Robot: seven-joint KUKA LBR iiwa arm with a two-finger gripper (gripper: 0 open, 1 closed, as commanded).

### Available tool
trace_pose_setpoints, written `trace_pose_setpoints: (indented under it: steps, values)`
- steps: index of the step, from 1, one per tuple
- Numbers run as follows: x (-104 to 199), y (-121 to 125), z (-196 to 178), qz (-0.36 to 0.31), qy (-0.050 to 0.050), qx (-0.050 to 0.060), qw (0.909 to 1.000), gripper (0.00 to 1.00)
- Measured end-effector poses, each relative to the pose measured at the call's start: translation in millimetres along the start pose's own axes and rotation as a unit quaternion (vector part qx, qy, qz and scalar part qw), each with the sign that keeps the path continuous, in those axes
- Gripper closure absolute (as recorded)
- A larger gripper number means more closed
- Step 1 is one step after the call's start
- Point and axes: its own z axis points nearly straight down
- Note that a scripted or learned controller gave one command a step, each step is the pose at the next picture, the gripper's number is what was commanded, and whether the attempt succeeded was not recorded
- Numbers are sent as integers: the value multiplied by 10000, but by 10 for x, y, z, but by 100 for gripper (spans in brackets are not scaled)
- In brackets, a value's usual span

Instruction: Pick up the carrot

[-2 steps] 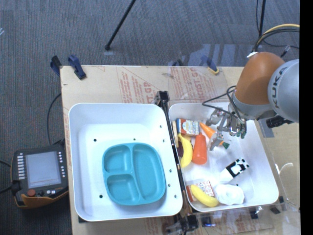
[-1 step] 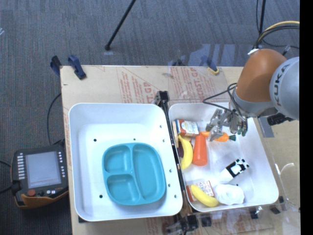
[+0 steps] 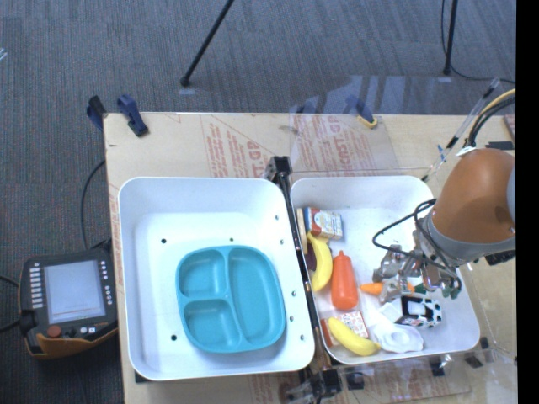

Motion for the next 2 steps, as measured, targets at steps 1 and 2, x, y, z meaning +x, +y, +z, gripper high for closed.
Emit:
trace_pose_setpoints:
  steps: [1,2]
  values:
    - [591,226,-721,784,-27,-1,9969,100]
    - [592,126,-296,-31,3,-4,10000,100]
